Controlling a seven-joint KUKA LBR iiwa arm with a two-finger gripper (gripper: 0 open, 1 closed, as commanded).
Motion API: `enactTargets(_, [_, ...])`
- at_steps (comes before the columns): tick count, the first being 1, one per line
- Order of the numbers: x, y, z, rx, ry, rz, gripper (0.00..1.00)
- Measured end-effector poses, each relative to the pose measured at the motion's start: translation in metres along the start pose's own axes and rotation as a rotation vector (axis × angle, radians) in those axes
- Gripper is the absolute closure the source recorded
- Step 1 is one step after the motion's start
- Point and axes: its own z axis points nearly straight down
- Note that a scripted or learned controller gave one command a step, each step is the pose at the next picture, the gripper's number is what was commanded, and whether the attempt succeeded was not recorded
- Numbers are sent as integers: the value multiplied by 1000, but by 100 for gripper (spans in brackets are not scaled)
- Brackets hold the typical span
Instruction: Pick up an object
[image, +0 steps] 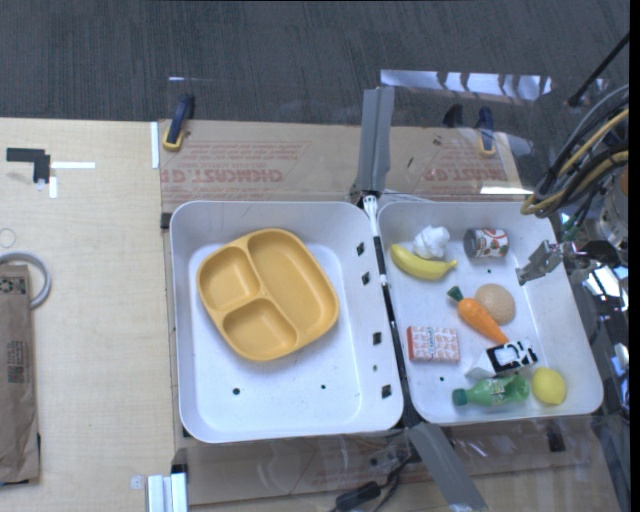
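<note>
Hovering at the right bin's (585, 340) far-right rim, the gripper (545, 262) grips nothing; finger spread unclear. Nearest lie a bread roll (495, 300), carrot (478, 316) and small can (487, 242), banana (420, 264) beyond.

Two white bins (190, 330), one yellow divided plate (267, 293), one banana (420, 263), one carrot (480, 317), one lemon (548, 385).
</note>
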Motion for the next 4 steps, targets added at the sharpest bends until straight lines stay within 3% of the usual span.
enactTargets(1, [27, -11, 98, -15, -5, -46, 0])
enactTargets(2, [82, -14, 115, -1, 0, -53, 0])
enactTargets(3, [96, 10, 115, -1, 0, 82, 0])
enactTargets(4, [95, 10, 107, 0, -2, 82, 100])
